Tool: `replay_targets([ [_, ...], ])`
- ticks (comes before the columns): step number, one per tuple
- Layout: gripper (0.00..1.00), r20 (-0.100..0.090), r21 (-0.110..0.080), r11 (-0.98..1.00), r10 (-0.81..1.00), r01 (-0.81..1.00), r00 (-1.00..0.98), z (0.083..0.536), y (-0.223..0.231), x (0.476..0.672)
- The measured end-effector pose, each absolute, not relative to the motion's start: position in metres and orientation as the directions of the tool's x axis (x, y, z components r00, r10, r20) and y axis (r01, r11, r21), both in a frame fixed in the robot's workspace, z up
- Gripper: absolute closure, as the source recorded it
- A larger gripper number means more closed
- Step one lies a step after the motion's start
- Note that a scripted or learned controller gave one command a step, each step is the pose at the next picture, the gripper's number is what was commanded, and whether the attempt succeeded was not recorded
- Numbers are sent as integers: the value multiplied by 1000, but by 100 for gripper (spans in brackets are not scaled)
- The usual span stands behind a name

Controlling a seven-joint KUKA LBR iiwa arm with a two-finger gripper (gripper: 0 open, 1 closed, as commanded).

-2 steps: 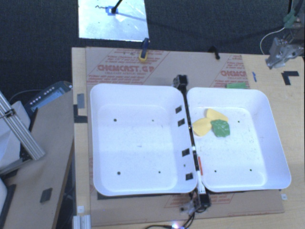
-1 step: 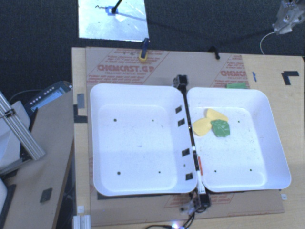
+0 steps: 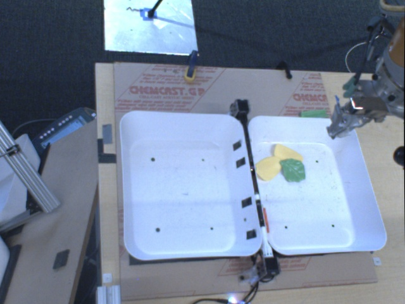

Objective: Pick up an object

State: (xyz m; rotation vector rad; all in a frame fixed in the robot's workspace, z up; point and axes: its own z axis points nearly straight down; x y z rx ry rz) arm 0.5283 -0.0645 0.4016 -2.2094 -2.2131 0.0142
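Gripper (image 3: 340, 124) poised over the far right corner of the right bin (image 3: 354, 230), with nothing seen between its fingers.

Whether those fingers are spread or pressed together cannot be told from this slant. Three small objects lie together in the right bin's near-left part, close to the divide between the bins: a yellow piece (image 3: 286, 151) farthest back, a second yellow piece (image 3: 267, 168) just beside it to the left, and a green piece (image 3: 293, 170) touching both on the right. All three sit well apart from the gripper. The left bin (image 3: 136, 233) stands alongside, both bins resting on a cardboard sheet (image 3: 166, 89).
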Motion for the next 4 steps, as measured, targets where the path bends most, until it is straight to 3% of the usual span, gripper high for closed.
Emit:
replay_targets([
  [1, 100, 3, 18, 11, 1000, 1000, -11, 544, -7, 485],
  [2, 100, 0, -13, 3, 1000, 1000, -3, 295, 25, 485],
  [3, 100, 6, 12, 16, 1000, 1000, -16, 376, 143, 531],
  [4, 100, 7, 10, 14, 1000, 1000, -14, 455, 230, 511],
])
